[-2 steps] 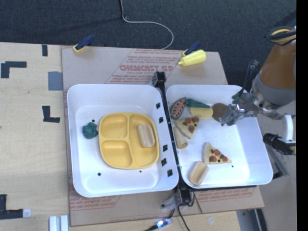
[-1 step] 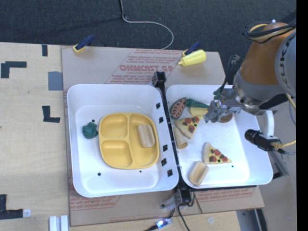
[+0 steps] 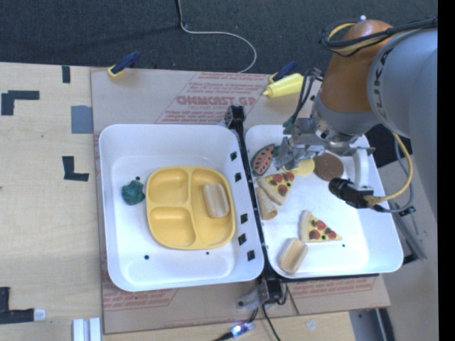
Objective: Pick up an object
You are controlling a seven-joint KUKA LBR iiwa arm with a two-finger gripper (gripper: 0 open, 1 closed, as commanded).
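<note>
My gripper [image 3: 288,155] hangs low over the upper left of the right bin [image 3: 377,258]. Directly below and around it lie a red seeded slice [image 3: 261,160], a pizza slice [image 3: 278,185] and a yellow piece [image 3: 304,167]. A brown round disc [image 3: 328,167] sits just right of the gripper. Nearer the front lie a second pizza slice [image 3: 317,229], a tan bread roll [image 3: 291,254] and a tan cone piece [image 3: 266,206]. I see nothing lifted off the bin floor.
The left bin [image 3: 117,247] holds a yellow divided plate [image 3: 188,208] with a tan roll [image 3: 215,199] in one compartment, and a green piece [image 3: 133,191] beside it. A black divider [image 3: 245,190] separates the bins. Yellow clamps [image 3: 284,85] sit behind on the cardboard.
</note>
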